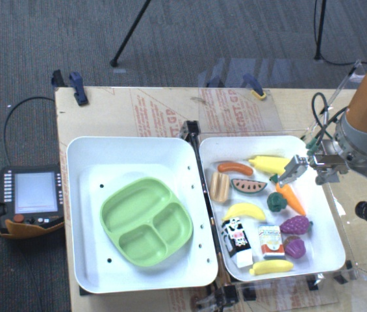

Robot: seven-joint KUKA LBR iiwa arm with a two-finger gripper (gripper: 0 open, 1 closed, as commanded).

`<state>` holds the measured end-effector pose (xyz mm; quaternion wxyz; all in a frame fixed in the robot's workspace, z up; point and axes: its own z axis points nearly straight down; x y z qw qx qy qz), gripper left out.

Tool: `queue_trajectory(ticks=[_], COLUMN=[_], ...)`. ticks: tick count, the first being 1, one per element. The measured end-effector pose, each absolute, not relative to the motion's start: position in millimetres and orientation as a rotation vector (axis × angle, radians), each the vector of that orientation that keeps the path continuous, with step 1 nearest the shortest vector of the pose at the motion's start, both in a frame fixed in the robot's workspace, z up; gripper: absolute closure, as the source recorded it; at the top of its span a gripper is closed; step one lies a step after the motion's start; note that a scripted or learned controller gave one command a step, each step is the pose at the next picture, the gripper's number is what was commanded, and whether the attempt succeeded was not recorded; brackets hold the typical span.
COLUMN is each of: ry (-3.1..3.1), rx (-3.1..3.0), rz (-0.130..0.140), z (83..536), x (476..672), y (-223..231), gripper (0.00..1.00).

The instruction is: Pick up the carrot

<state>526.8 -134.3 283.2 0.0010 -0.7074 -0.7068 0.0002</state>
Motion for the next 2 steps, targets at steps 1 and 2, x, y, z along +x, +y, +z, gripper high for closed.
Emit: queue_trajectory(ticks=[1,2], ry=[-2.152,-2.152], rx=[-2.266,-2.28], rz=[0.013,0.0], z=[87,104], x=[555.6,559.6], y=[-189,-190], gripper=[0.0,1.0])
